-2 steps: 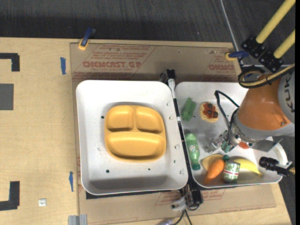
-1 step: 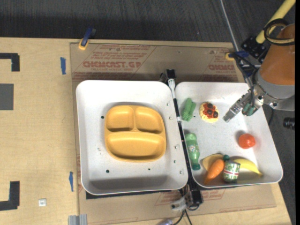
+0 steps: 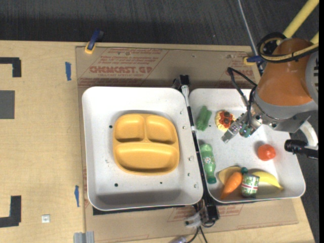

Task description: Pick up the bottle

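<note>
- Over the right bin (image 3: 296,178), upper middle: gripper (image 3: 238,129) hangs from the grey arm with its orange band (image 3: 286,77); arm enters from the right.
- Gripper tip is a small grey and teal cluster; finger gap too small and blurred to read, can't tell the opening. Nothing visibly held.
- Just left of the gripper: small yellow-red toy food piece (image 3: 224,119), close to the tip, contact unclear.
- Further left: green flat piece (image 3: 203,117), tilted, near the bin's left wall.
- Bottle (image 3: 207,159): green, lying lengthwise along the left wall of the right bin, cap end toward the near edge. Below and left of the gripper, apart from it, not gripped.
- Right of the gripper, lower: red tomato-like ball (image 3: 266,152), alone on the bin floor.
- Near edge of right bin: carrot (image 3: 232,182) lying across a banana (image 3: 266,179); small green-labelled can (image 3: 249,184) upright between them, touching both.
- Left bin (image 3: 96,135): yellow divided tray (image 3: 147,143) with three compartments, centred.
- Both bins sit side by side, rims touching, on brown cardboard (image 3: 121,65) with red print.
- Blue clamp (image 3: 93,40) at the cardboard's far left corner; blue tape marks on the left edge.
- Yellow pole (image 3: 302,14) and black cable loop at upper right, behind the arm.
</note>
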Available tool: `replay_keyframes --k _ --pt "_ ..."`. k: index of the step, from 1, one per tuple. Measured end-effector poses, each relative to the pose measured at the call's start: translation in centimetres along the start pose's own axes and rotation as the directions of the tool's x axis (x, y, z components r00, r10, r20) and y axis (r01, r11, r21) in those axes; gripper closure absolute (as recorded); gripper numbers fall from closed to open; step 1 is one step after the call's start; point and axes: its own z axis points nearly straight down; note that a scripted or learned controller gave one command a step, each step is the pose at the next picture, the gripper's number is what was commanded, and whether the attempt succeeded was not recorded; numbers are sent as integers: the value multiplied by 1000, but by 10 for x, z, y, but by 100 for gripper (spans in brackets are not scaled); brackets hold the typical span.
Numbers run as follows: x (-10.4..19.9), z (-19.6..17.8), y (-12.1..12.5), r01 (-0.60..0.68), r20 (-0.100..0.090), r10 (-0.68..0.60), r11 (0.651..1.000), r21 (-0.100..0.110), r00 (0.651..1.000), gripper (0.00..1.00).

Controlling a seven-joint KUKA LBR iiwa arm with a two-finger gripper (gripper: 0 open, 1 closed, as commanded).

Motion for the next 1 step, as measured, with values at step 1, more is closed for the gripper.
replay_keyframes --k 1 --pt "100 0 47 152 -1 -152 988 0 988 100"
